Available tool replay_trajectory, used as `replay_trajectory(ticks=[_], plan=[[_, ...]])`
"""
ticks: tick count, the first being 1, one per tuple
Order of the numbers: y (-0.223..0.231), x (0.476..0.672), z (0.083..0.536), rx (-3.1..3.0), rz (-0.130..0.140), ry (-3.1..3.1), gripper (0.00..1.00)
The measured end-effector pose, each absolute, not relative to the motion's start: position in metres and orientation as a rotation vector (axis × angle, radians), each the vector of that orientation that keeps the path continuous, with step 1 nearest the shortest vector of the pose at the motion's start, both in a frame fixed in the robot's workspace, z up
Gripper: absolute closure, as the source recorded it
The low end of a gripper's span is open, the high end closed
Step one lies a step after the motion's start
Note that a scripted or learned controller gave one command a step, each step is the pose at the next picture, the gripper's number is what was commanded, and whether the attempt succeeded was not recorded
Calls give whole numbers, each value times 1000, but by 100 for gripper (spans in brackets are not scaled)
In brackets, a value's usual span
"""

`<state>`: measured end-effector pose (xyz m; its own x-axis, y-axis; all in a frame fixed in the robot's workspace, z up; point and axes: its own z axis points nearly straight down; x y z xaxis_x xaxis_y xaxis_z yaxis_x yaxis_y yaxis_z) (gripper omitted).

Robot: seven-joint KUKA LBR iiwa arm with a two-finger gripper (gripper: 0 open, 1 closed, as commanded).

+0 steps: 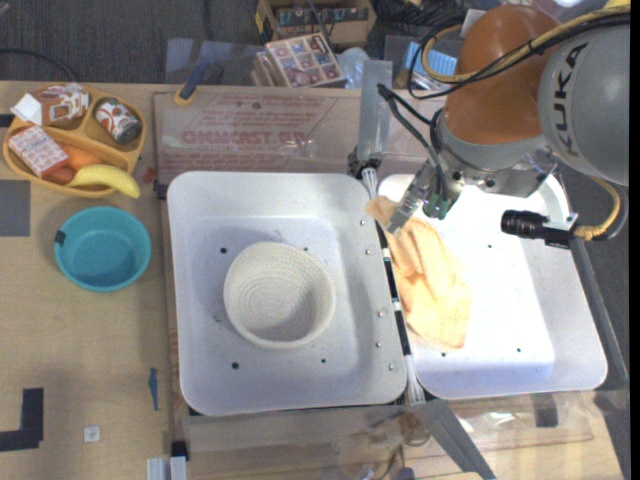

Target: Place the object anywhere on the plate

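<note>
two shallow white bins sit side by side on the bench, touching along their inner walls. the left bin [200,208] holds a cream, ridged plate [279,293] lying near its middle, slightly toward the near side. the right bin [530,318] holds a pale yellow-orange cloth [432,283], crumpled and stretched along the bin's left wall from its far left corner toward the near side; it lies just beside the divider between the bins, well apart from the plate.

the grey arm, with its orange band [495,53], reaches in from the right and angles down over the far left part of the right bin. the gripper [405,211] points down and leftward, its tip at the far end of the cloth, where the fabric bunches up around it. whether the jaws are spread or closed, and whether any fabric lies between them, cannot be told.

on the bench left of the bins stand a blue bowl [102,249] and, farther back, a yellow tray [70,143] with toy food, a banana [105,178] at its near edge.
</note>
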<state>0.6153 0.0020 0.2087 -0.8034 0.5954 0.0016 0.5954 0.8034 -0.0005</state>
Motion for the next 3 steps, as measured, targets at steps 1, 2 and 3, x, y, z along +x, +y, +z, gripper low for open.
replay_trajectory(ticks=[1, 2, 3], plan=[[47, 614, 208, -380, -1, -3118, 100], [94, 601, 216, -1, -2, -3142, 100], [93, 601, 216, -1, -2, -3142, 0]])
